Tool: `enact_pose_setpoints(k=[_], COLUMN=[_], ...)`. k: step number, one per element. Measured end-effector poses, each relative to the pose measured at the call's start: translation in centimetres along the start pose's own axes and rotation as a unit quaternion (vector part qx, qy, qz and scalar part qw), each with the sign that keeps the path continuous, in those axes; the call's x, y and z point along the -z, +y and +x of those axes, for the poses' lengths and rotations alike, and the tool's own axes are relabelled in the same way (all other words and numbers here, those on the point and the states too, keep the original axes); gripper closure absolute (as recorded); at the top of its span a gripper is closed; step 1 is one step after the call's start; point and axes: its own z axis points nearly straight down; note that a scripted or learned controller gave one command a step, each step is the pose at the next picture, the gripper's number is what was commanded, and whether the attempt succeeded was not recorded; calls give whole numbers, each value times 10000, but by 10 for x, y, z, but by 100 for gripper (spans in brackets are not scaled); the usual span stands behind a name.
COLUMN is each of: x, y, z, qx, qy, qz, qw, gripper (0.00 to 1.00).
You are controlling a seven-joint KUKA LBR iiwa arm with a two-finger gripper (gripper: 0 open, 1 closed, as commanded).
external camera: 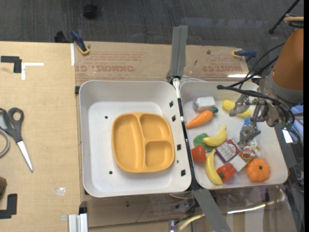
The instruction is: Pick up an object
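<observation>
Camera view: fixed overhead, slanted, both bins in frame.
Arm: grey with an orange band, reaching in from the right over the right bin (282, 170).
Gripper (248, 129): hanging low over the right bin's middle right, above a small carton (228, 151) and a second packet (248, 153).
Fingers: too tangled with cables and metal to read; I cannot tell whether they are wide, narrow or holding anything.
Task's thing: none singled out yet; the nearest candidates are the carton and the packet just below the gripper.
Right bin contents: carrot (200, 118), white block (204, 102), corn cob (235, 106), two bananas (215, 139) (212, 166), green vegetable (201, 138), red pepper (198, 153), red block (226, 171), small orange pumpkin (258, 170).
Left bin (94, 144): holds one yellow divided plate (143, 142).
Risk, crowding: items lie touching or overlapping, so a descent may pinch two at once or nudge one aside.
Risk, shape: the flat carton and the packet offer little edge; my judgement is they could slip out on lifting.
Risk, cables: loose black leads near the wrist could snag.
Desk (38, 129): pale wood grain, with scissors (17, 134) at the left and cardboard sheeting (120, 64) under the bins.
Room: dark grey carpet beyond the desk.
</observation>
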Motion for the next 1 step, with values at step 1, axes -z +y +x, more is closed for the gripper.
enact_pose_setpoints(k=[1], x=[-129], y=[4], z=[-29], qx=[139], qy=[2], qz=[0], qw=[9999], gripper=[0])
